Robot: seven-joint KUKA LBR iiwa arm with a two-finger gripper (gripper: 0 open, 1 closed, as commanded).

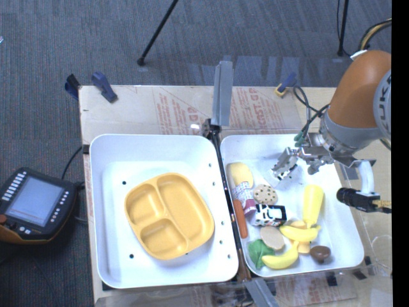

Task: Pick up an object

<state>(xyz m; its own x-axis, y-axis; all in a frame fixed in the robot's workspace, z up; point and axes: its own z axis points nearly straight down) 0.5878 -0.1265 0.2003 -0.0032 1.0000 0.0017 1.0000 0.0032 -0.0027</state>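
One camera is fixed high above the bench (pixel 160 110) and looks down at a slant. It is far enough that both bins fit whole in the view. The left bin (pixel 105 171) lies near the middle, the right bin (pixel 339 235) beside it on the right. Beyond the bench, at the top, there is grey floor (pixel 77 31). The arm (pixel 361 101) enters from the right.

Dark grey carpet floor (pixel 96 31), black tripod legs (pixel 163 24).
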